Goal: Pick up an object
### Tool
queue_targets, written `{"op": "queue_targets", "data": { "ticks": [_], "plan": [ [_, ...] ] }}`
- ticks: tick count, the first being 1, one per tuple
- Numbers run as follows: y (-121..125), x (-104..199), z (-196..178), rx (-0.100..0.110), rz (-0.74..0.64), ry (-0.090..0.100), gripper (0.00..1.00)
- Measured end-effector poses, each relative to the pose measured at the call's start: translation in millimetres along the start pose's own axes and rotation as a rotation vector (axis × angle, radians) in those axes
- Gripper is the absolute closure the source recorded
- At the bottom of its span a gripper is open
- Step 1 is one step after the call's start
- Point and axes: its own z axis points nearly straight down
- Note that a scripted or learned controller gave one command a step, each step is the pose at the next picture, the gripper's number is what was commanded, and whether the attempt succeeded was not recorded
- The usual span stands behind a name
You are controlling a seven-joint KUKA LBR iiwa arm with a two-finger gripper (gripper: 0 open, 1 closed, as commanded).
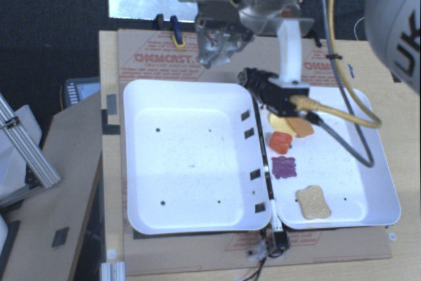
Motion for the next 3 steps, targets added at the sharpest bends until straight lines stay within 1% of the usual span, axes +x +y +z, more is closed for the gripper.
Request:
{"op": "queue_targets", "data": {
  "ticks": [1,3],
  "plan": [
    [-0.8,-3.1,6.1,0.011,0.004,-0.006,0.00],
    [-0.8,-3.2,6.1,0.011,0.005,-0.006,0.00]
  ]
}}
